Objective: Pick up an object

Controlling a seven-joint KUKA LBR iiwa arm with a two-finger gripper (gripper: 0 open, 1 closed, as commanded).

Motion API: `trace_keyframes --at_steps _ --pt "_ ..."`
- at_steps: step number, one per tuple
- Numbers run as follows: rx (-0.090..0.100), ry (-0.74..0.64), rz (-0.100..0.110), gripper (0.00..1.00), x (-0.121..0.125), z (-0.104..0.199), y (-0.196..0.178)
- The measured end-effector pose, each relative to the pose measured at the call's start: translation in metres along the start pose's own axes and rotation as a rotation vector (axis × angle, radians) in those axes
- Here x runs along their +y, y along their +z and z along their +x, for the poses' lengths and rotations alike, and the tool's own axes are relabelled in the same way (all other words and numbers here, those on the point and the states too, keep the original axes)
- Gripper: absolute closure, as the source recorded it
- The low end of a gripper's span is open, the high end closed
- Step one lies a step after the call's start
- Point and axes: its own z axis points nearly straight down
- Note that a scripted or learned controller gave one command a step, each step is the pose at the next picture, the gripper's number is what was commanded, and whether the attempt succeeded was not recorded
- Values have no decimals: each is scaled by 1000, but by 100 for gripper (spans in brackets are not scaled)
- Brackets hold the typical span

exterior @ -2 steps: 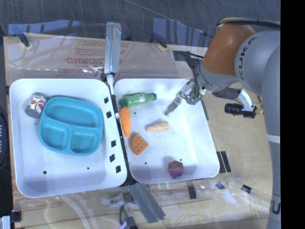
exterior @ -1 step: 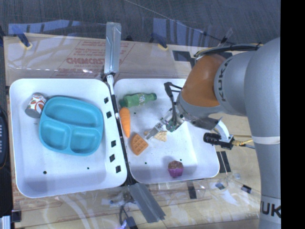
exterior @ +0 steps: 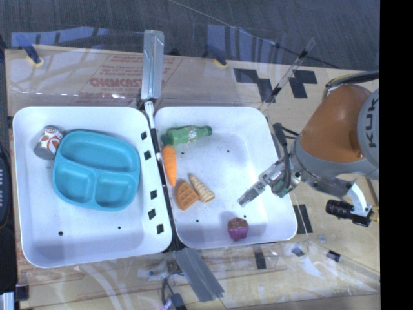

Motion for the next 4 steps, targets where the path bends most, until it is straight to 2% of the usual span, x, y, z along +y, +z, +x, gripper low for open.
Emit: trace_keyframes --at_steps 1,2,3,4 --pt "15 -61 6 0 6 30 75" --pt "10 -50 2 0 85 0 91" --pt "9 -54 4 100 85 0 81" --pt "10 -53 4 0 85 0 81"
